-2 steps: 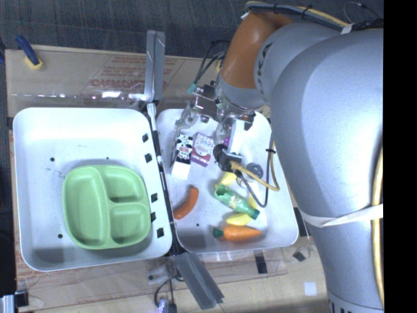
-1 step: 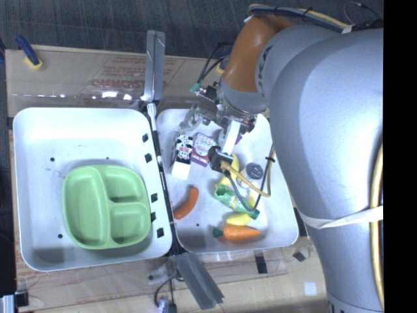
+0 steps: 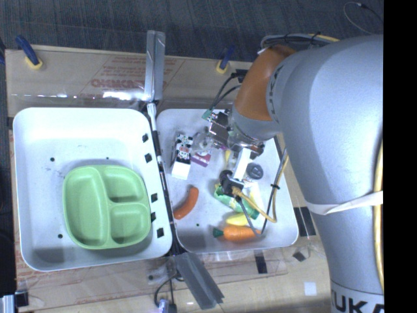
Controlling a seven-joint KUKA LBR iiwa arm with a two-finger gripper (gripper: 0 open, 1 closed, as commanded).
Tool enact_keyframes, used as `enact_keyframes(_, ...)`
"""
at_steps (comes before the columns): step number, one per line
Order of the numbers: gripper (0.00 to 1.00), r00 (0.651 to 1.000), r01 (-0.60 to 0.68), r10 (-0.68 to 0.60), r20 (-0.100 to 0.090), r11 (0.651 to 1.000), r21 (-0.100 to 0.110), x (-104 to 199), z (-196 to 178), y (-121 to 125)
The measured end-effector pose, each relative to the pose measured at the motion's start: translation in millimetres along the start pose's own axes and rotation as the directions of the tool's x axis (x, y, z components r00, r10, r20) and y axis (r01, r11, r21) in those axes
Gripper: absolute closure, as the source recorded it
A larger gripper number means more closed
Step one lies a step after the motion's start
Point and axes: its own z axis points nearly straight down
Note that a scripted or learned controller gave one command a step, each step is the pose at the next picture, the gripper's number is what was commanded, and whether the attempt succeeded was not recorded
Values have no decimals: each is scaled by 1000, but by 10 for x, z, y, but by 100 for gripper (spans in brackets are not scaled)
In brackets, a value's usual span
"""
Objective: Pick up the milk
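The milk [image 3: 182, 154] is a small white carton with black patches. It lies in the right bin [image 3: 195, 223], close to that bin's left wall and towards the back. My gripper [image 3: 210, 135] hangs over the back middle of the same bin, just right of the carton, with a small purple item [image 3: 201, 160] below it. Nothing shows the carton between the fingers. The arm's big grey body covers the bin's right side.
An orange-red sausage [image 3: 186, 202] lies at the right bin's left front. A carrot [image 3: 238, 234], a yellow piece [image 3: 238, 221] and a green item [image 3: 226, 199] sit at its front right. The left bin [image 3: 39, 126] holds a green divided plate [image 3: 107, 206].
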Motion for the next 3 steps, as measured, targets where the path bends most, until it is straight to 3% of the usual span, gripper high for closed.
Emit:
enact_keyframes(1, 0, 995, -95, 95, -14, 995, -19, 239, 316, 211)
enact_keyframes(2, 0, 995, -95, 95, -14, 995, -20, 240, 317, 211)
enact_keyframes(3, 0, 891, -454, 454, -23, 891, -16, 179, 316, 209)
